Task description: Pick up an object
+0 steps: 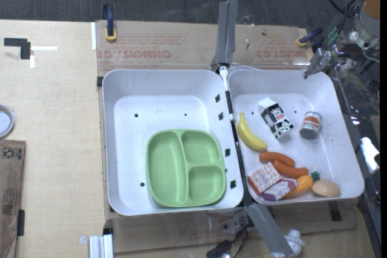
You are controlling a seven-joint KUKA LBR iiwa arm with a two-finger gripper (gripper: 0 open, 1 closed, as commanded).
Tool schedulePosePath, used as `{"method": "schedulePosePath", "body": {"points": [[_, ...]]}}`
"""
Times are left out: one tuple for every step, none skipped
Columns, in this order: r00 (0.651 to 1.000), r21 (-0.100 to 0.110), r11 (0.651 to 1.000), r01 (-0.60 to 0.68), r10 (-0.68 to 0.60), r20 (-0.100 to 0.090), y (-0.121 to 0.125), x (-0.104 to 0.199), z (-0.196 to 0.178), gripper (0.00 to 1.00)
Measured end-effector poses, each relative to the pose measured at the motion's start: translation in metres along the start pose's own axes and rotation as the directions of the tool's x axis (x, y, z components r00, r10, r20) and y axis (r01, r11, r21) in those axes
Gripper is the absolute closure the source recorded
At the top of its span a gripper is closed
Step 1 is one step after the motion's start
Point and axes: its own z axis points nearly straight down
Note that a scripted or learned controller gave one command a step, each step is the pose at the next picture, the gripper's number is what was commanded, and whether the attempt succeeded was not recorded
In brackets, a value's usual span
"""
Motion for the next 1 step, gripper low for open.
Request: {"method": "schedulePosePath", "body": {"points": [[0.999,0.0,0.999,-0.034,0.034,0.0,-0.0121,0.0573,0.1314,0.0]]}}
